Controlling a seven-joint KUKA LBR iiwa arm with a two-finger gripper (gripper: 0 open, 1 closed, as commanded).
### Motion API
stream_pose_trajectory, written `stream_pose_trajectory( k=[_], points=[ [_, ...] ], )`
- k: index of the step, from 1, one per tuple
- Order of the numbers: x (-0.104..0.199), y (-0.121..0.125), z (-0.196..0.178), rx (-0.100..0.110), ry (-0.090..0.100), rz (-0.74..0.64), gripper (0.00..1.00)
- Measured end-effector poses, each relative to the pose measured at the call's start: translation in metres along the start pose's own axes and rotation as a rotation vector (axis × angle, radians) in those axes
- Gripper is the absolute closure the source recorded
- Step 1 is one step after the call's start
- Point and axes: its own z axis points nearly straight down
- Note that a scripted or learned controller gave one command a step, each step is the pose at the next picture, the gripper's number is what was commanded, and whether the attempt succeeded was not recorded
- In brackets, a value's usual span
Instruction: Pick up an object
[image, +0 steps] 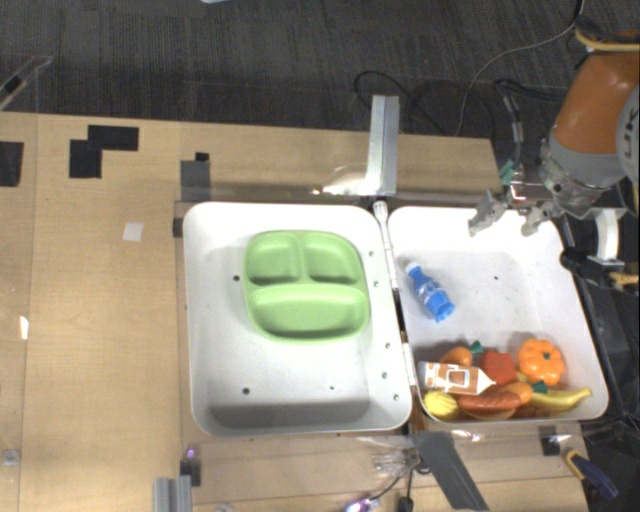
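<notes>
Nothing picked up so far. The two-finger pincer (510, 214) hangs over the far edge of the right-hand shallow white bin (545, 305), fingers spread apart, nothing between them. Candidates lie below: a small blue plastic bottle (430, 291) alone mid-bin, and, heaped along the near wall, toy food including an orange pumpkin (541, 360) and a yellow banana (562, 400). The left-hand white bin (215, 330) holds a green sectioned plastic tray (305, 283). Descent, grasp and lift all remain, by my reading.
</notes>
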Motion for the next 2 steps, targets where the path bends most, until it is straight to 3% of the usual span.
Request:
stream_pose_trajectory(
  k=[1,2],
  points=[
    [0.031,-0.008,0.119,-0.003,0.000,-0.190,0.00],
    [-0.039,-0.007,0.127,-0.005,-0.003,-0.117,0.00]
  ],
)
